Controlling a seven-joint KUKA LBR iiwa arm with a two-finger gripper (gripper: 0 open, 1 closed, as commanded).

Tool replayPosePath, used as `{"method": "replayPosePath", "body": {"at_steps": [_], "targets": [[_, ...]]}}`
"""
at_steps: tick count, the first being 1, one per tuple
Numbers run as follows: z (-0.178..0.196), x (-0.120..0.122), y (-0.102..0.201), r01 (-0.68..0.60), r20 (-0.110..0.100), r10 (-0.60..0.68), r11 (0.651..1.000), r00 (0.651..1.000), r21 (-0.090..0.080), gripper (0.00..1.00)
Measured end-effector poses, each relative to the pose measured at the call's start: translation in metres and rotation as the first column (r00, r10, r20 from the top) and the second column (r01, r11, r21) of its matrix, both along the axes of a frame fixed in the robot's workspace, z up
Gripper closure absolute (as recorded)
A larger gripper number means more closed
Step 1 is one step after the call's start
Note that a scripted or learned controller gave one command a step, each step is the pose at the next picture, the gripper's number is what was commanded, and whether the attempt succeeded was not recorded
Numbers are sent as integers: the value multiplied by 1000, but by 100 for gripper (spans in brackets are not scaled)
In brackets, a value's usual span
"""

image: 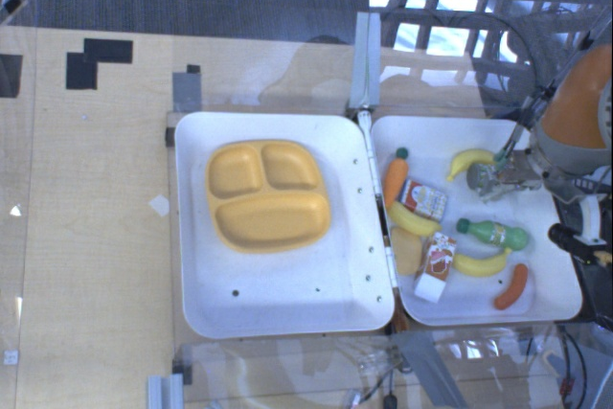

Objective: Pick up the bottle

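- The tabletop (96, 206) was pale wood and carried two shallow white bins side by side, the left bin (278, 302) and the right bin (556, 302).
- A yellow divided tray (268, 194) with three compartments lay in the left bin, toward its far half.
- The bottle (492, 233), green with a green cap and a pale label, lay on its side in the right bin, toward the near right part, with its cap pointing left.
- A banana (479, 263) lay just beside the bottle on the near side, and a red sausage (510, 286) lay near the bin's front right corner.
- A small red and white carton (437, 265) lay left of that banana, and a second red and white pack (422, 198) rested farther back, over another banana (410, 221).
- A carrot (395, 177) with a green top stood along the left wall of the right bin.
- A third banana (469, 162) curved near the far side of the right bin.
- The pincer (487, 179) hung low over the right bin, just beside that far banana and well back from the bottle; whether its fingers were spread or pressed together could not be told.
- The arm (579, 110), with its orange band, reached in from the right edge.
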State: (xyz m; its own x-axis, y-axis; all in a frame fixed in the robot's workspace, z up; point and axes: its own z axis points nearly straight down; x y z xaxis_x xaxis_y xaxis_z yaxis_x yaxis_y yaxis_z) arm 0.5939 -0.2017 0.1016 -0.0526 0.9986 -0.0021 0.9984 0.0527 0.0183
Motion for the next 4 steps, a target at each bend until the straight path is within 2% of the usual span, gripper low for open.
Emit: {"method": "replayPosePath", "body": {"at_steps": [1,2,3,4], "targets": [[0,0,0,0,0,0,1000,1000,0,0],[-12,-53,5,44,-7,-44,999,999,0,0],[1,-58,35,5,-14,-5,1000,1000,1,0],[12,-56,35,4,-8,-4,1000,1000,0,100]]}}
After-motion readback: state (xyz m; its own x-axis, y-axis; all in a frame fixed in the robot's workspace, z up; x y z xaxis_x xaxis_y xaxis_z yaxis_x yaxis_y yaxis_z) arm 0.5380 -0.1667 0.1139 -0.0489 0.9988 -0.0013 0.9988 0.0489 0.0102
